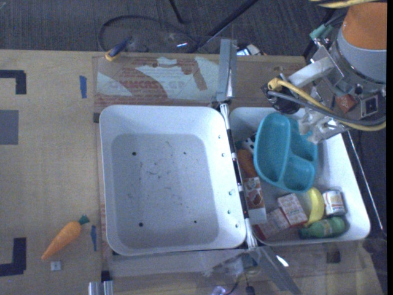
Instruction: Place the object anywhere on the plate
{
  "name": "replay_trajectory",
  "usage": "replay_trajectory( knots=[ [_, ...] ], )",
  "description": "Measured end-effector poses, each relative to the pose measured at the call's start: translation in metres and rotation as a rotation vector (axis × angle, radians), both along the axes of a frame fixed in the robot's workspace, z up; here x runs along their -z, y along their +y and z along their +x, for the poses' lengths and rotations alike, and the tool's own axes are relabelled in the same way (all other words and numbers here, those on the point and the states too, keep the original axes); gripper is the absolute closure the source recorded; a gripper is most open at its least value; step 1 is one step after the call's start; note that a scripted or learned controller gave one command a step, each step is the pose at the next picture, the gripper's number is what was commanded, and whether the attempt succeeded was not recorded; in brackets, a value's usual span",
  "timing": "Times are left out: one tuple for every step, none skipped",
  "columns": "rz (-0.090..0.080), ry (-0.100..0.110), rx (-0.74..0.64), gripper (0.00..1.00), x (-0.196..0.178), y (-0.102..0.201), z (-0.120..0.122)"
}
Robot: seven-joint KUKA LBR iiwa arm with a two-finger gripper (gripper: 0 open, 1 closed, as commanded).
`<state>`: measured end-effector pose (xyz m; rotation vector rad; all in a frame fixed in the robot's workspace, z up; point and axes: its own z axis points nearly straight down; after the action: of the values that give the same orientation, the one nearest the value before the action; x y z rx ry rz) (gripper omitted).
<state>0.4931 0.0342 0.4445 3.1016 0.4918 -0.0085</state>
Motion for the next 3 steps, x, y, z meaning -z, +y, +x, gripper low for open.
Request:
replay_trajectory(
  knots=[
    [0.005,0.001,-0.869,1.0,0.05,0.006,-0.014],
    [0.005,0.0,-0.864,1.0,0.129,0.03,-0.014],
    [0.005,0.003,-0.865,1.0,0.119,0.031,-0.014]
  ],
)
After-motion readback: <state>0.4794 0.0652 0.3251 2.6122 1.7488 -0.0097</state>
